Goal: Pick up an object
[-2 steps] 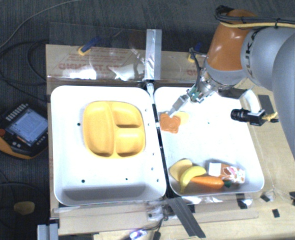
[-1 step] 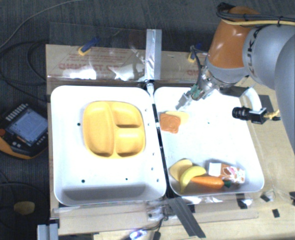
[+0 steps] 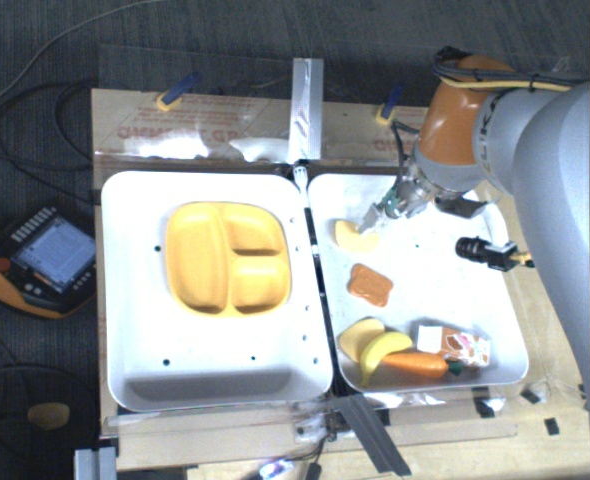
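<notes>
The end effector (image 3: 393, 208) sits low in the upper part of the right bin (image 3: 495, 328), its tip slanting down toward a pale yellow piece (image 3: 351, 235) that lies near the bin's left wall; the two look to be touching or just beside each other, and that piece reads as the likely target. How far the end effector is open I cannot tell — its tip is too small and blurred — and nothing is visibly held.

The other candidates lie apart from it: an orange-brown block (image 3: 370, 285) at mid-bin; a yellow banana (image 3: 372, 346), an orange carrot (image 3: 415, 365) and a small carton (image 3: 457, 347) crowded along the near edge, probably harder to single out.

The left bin (image 3: 125, 268) on the surface carries a yellow divided tray (image 3: 228, 258) — well clear of the arm's reach-in from the right.
</notes>
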You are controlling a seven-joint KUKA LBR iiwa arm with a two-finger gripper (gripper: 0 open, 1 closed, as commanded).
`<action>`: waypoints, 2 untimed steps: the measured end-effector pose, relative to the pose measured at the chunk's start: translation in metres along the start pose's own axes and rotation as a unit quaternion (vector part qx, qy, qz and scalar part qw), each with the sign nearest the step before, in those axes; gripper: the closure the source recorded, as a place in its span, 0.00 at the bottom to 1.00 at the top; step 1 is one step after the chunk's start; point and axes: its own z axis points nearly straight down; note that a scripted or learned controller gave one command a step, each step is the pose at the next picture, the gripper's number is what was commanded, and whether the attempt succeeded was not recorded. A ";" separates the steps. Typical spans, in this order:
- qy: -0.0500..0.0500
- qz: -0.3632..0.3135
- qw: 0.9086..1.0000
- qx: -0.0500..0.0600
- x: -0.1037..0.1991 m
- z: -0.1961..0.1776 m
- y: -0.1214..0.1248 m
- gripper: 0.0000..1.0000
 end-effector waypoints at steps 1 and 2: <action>0.000 0.000 1.000 0.001 0.000 0.001 0.000 0.00; -0.002 -0.022 1.000 -0.003 0.039 0.009 -0.069 0.00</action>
